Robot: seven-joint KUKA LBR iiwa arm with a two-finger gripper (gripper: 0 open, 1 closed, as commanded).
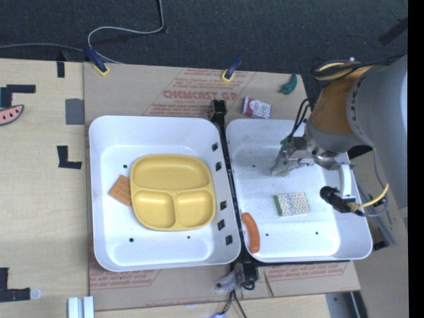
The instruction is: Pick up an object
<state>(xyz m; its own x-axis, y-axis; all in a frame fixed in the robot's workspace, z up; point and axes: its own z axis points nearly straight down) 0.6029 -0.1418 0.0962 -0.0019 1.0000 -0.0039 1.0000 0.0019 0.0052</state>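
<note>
White plastic bins are positioned side by side. The gripper (286,164) is located over the upper middle of the right bin (318,244), nothing seen between its fingers; their spacing cannot be determined. Below it lie a green speckled sponge (292,203) and an orange sausage (252,232).

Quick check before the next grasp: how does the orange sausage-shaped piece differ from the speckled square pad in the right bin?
The orange sausage-shaped piece is long, narrow and rounded; the speckled square pad is flat and roughly square. The piece is plain orange, the pad pale green with dots. The piece lies by the right bin's left wall, the pad nearer its middle, closer to the gripper. Both lie loose on the bin floor.
</note>
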